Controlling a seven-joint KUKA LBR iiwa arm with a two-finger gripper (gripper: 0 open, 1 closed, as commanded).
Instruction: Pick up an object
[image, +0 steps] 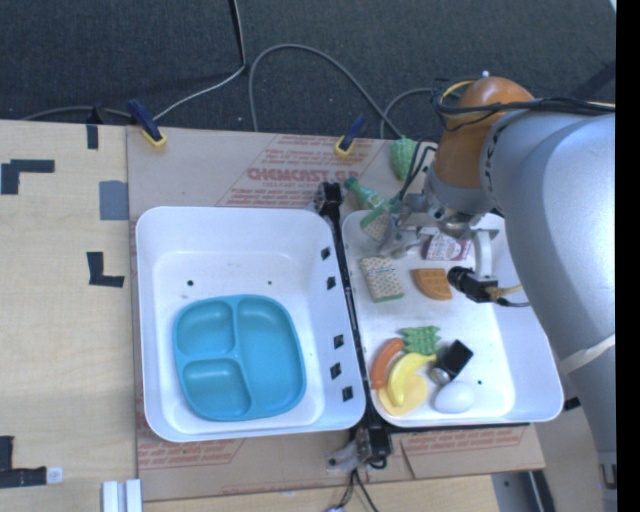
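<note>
As we scan camera view: gripper (392, 222) low at right bin (520, 385) far end, 12 o'clock; whether spread or pinching, we cannot tell. Textured block (382, 278) just below, long axis 12-to-6. Blue tray (240, 357) in left bin (160, 300).

You see 2 white bins side by side. The left bin (160, 240) holds a blue divided plate (240, 357). In the right bin (520, 370), the gripper (393, 225) hangs at the far end, near a sponge (382, 278) and a banana (405, 383).
</note>
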